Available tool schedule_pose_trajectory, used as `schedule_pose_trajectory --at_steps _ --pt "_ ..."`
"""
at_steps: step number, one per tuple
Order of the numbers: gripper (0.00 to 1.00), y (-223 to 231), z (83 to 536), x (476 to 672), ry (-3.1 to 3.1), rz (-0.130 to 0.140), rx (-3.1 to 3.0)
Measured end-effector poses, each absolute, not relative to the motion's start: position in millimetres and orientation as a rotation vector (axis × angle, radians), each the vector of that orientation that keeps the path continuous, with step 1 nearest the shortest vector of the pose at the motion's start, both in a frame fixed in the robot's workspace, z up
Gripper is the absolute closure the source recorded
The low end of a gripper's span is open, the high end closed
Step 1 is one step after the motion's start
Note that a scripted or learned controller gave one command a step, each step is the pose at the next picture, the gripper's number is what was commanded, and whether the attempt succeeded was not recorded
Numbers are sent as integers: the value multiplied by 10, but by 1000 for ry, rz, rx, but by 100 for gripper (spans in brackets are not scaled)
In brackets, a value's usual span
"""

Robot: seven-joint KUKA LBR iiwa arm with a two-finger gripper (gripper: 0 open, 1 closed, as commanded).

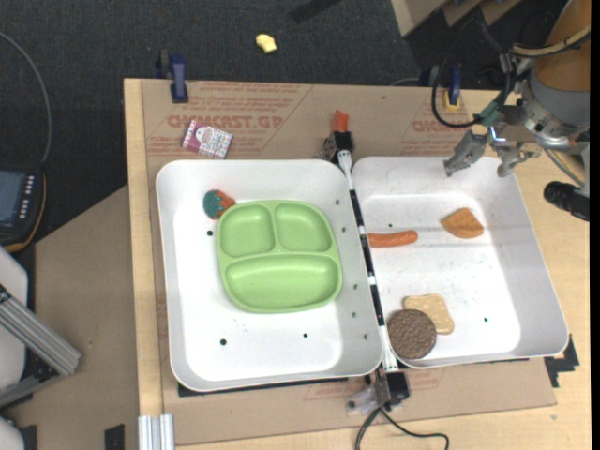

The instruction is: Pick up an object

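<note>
White plastic is catching the light in the two shallow bins lying side by side on the brown board of the bench [141, 251]. In the right bin [525, 279] an orange-brown crust-like piece [462, 222] is lying toward the far side, a thin red sausage-shaped piece [392, 239] is sitting near the divider, and a tan toast-shaped piece [431, 309] is touching a dark brown round disc [412, 334] at the near edge. The hand [487, 155] is hovering over the far rim of that bin, its two fingers spread apart and gripping nothing, likely lining up over the crust-like piece just nearer. A green divided plate [278, 255] is filling the left bin [187, 336], with a small green-and-red object [218, 202] beside it.
</note>
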State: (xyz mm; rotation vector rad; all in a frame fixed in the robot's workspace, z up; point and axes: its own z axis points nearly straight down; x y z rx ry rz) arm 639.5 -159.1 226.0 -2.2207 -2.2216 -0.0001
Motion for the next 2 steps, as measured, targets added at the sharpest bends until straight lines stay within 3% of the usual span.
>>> schedule_pose_trajectory --at_steps 1,2 --pt "0 -2212 1678 6414 -2216 5 -2224" --pt "0 -2139 798 6367 -2216 -3 -2211"
